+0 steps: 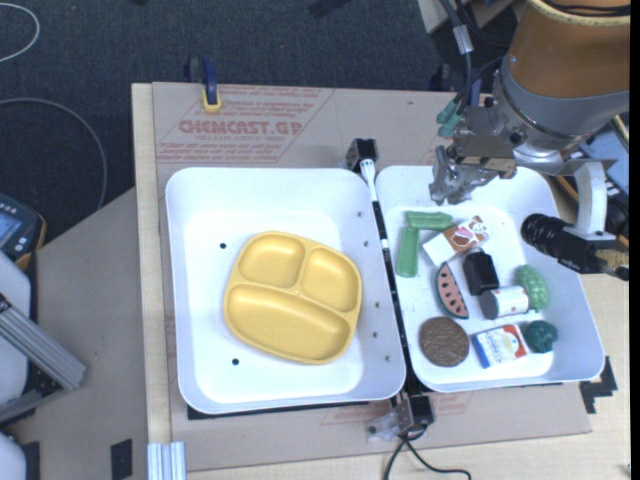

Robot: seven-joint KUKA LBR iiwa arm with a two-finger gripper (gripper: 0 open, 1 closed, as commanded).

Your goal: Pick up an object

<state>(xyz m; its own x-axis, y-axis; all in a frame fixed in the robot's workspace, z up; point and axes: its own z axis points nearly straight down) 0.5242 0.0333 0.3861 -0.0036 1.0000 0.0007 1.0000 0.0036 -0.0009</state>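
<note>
Nearest, right bin (585, 363) carries a brown cookie (443, 341); green block (428, 221) lies at six o'clock just beside the gripper (447, 193), its grasp indiscernible. Dark carpet (80, 58) surrounds.

The right bin (575, 363) is crowded: toys lie nearly touching across its middle and front, leaving bare floor along its back. In the left bin (190, 268), open margins ring the yellow tray (292, 296).
</note>
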